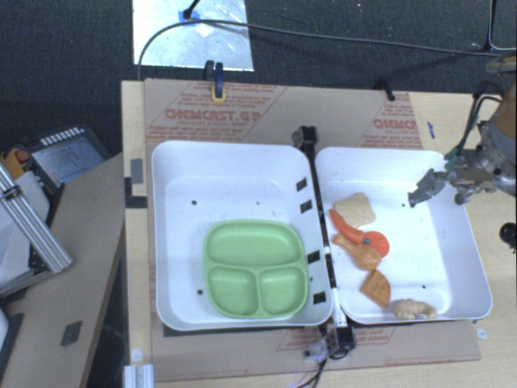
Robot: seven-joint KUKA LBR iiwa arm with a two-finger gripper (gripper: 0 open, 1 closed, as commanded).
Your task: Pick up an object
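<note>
Bench [266,103]: two white bins side by side, on cardboard sheeting.
Left bin [174,168]: holds a green divided tray [254,269], sitting toward the near edge.
Right bin [460,249]: holds four small things, all bunched along its left side near the divider.
Things: a pale bread-like piece [355,210] farthest back; an orange carrot-like toy [361,241] just in front of it, touching or nearly so; a tan cracker-like square [376,288] nearer; a beige lump [414,308] against the near wall.
Arm: enters from the right, over the right bin's far right corner.
Jaws [422,192]: too small and dark to judge the opening; nothing seen between them. Cannot tell their state.
Key relation: the cluster lies to the left of the jaws and toward the near edge; the bread-like piece is nearest, the beige lump farthest.
Likely target: none singled out yet; the bread-like piece or the carrot are the shortest reach, by judgement.
Carrot axis: long axis runs diagonally, thin end toward the back left, fat rounded end toward the front right.
Lump axis: lies roughly along the near wall, left to right.
Stage: approach, nothing lifted.
Risk: the items crowd each other and the divider, so a grasp may catch two or nudge one aside.
</note>
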